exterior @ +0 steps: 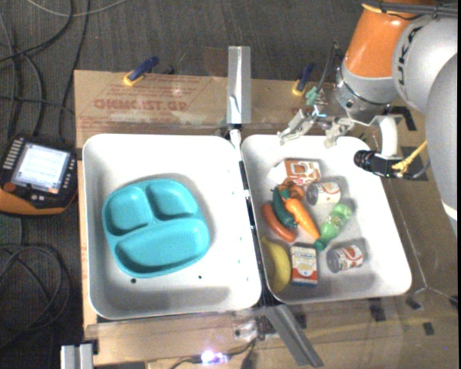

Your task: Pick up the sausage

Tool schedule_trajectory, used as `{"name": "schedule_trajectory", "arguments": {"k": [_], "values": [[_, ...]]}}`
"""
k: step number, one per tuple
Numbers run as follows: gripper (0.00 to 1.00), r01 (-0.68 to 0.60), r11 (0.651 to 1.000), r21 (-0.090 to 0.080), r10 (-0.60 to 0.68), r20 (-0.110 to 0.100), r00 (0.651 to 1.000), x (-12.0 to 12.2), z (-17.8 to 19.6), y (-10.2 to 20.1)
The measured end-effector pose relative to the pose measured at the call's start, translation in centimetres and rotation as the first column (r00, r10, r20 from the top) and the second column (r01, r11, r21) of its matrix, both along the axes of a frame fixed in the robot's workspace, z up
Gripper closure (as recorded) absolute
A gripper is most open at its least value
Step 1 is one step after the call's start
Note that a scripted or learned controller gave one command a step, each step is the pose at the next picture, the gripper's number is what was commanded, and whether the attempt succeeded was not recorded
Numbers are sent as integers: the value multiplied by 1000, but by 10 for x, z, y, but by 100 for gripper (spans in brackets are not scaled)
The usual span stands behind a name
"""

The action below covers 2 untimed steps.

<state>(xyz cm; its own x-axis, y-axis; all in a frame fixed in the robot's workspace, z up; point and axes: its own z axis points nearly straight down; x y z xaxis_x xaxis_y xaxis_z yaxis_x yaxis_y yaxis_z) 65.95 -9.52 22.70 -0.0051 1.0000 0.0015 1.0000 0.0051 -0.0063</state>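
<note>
The sausage (275,221) is a reddish-brown link lying at a slant in the right bin (384,229), near its left wall. A carrot (303,216) and a dark green vegetable (283,204) press against its upper right side, and a yellow fruit (274,264) lies just below it. My gripper (315,127) hangs over the far rim of the right bin, well above and behind the sausage. Its metal fingers (293,132) are spread open with nothing between them.
The right bin also holds two cans (323,192) (346,257), a green bottle (336,220) and two small cartons (303,265) (301,170). In the left bin (100,283) sits a blue divided plate (157,225). A handheld control pendant (32,175) lies left of the bench.
</note>
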Motion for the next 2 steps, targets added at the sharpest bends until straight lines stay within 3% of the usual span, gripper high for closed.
{"name": "schedule_trajectory", "arguments": {"k": [1, 2], "values": [[0, 106, 994, -3, -106, 25, 994, -48, -95, -33], [0, -7, 1000, -22, 9, 60, 998, -57, -109, -24]]}}
